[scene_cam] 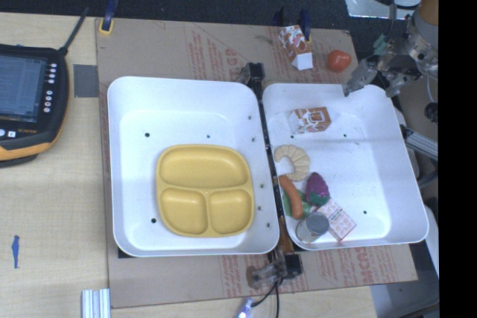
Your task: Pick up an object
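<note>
Claw (370,76): above the far right corner of the right bin (387,153), holding nothing; cannot tell whether open or closed.
Candidates: small carton (311,118) lying alone near the far wall; croissant (293,160), carrot (291,196), purple grapes (317,188), tin can (314,226) and a flat packet (340,222) crowded by the left wall and near rim.
Best approach: probably straight down over the carton, nearest and apart from the rest.
Edges: cluster hugs the divider; risk of striking the wall there.
Open room: bare floor across the bin's right half.
Left bin (134,160): yellow divided tray (204,190).
</note>
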### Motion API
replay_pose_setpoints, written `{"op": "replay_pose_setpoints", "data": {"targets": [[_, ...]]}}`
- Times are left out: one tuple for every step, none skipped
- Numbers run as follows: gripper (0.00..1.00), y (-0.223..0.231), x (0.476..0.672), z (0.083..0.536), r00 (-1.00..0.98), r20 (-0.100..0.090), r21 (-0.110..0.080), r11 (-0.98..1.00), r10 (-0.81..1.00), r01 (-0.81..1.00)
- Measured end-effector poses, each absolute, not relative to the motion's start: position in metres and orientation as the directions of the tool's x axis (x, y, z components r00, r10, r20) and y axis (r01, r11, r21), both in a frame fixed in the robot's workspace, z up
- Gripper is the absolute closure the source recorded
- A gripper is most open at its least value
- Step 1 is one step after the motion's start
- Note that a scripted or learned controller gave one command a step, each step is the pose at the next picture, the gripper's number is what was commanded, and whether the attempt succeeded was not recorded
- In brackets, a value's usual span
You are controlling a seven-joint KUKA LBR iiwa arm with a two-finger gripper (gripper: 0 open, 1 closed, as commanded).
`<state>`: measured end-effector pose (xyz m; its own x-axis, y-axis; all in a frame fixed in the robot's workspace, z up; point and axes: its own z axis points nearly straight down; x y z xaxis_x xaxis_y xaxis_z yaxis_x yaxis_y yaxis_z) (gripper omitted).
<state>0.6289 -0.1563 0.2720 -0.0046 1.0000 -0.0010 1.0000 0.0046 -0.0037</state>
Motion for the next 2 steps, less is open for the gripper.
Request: {"op": "replay_pose_setpoints", "data": {"targets": [[0.0, -0.213, 0.515, 0.22, -0.004, -0.001, -0.005, 0.004, 1.0, 1.0], [0.0, -0.133, 0.581, 0.132, -0.007, 0.0, -0.006, 0.007, 1.0, 1.0]]}}
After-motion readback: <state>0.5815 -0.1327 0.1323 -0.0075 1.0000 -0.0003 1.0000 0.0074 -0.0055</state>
